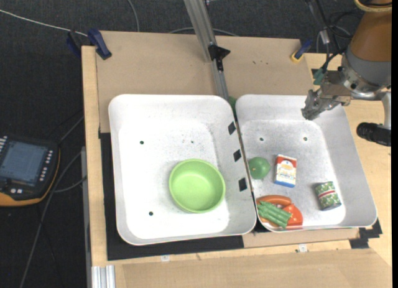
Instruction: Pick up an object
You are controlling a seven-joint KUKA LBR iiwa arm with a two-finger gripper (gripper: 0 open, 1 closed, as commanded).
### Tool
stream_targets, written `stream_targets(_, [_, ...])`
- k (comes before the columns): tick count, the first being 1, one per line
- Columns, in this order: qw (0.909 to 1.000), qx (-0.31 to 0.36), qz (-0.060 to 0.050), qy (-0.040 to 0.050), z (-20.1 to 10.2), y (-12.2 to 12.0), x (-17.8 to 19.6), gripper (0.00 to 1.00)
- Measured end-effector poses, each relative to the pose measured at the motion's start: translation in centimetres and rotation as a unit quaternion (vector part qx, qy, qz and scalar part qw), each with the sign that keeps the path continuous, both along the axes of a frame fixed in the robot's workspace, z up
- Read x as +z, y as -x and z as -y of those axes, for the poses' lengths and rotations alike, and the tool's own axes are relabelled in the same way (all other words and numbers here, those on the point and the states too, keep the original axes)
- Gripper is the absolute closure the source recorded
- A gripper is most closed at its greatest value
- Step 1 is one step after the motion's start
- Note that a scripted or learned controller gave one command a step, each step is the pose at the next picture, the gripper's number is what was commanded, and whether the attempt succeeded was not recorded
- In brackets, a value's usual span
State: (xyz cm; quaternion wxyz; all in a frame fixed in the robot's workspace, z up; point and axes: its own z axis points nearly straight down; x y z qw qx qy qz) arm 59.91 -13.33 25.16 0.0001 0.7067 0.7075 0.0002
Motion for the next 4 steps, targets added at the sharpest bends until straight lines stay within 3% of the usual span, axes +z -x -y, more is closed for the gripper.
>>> stream_targets(4, [1.0,0.001,0.0,-0.0002,-20.8,-3.2,-2.5,1.0])
